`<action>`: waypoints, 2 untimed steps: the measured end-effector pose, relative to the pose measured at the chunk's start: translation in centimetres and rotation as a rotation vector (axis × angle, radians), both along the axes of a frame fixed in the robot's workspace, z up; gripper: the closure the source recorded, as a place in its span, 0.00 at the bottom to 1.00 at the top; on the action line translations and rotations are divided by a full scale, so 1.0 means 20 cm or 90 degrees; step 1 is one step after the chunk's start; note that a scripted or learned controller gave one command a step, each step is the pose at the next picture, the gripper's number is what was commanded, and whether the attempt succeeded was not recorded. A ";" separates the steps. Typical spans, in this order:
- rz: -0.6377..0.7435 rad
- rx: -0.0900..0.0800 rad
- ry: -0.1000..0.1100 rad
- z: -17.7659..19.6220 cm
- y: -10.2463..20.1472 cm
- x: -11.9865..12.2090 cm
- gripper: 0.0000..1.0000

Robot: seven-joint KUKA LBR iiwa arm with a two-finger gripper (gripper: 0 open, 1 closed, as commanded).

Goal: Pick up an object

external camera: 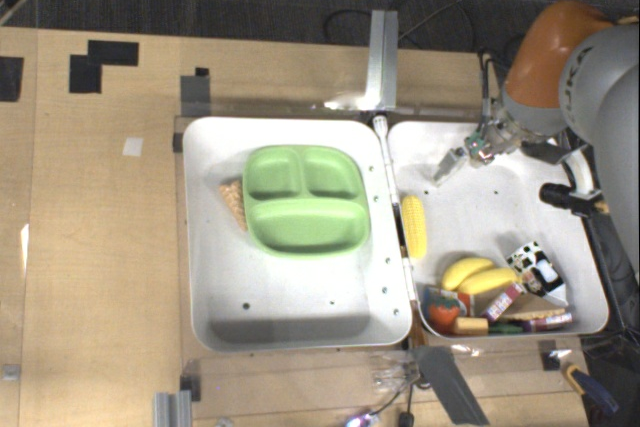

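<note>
My hand [452,162] hangs low over the bare upper floor of the right bin [500,205], slanting down and away from my orange-banded wrist, with nothing between its fingers; how far apart they stand I cannot tell from this height. Everything worth picking lies on the near side of that bin from my hand. Closest is the corn cob [413,226], lying lengthwise against the wall shared with the left bin [210,245], on its own and apart from the heap. Beyond it, in the near corner, the bananas [478,277] sit atop a jumble with a red tomato-like piece [445,314] and a black-and-white toy [533,266] that looks like a cow. Across the divider from my hand, a green divided plate [305,198] covers something tan. My best chance, I judge, is the cob: turn the fingers to close across its width, descend squarely over its middle, and stay off the wall. The crowded corner invites a glancing, failed grip.
</note>
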State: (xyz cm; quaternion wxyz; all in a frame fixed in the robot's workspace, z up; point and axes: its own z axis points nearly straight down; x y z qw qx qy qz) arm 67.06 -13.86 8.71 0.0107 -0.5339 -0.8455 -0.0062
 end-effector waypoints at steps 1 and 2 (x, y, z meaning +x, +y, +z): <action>0.222 -0.019 -0.024 0.03 -0.10 -0.88 0.00; 0.344 -0.013 -0.017 0.49 0.33 -0.86 0.00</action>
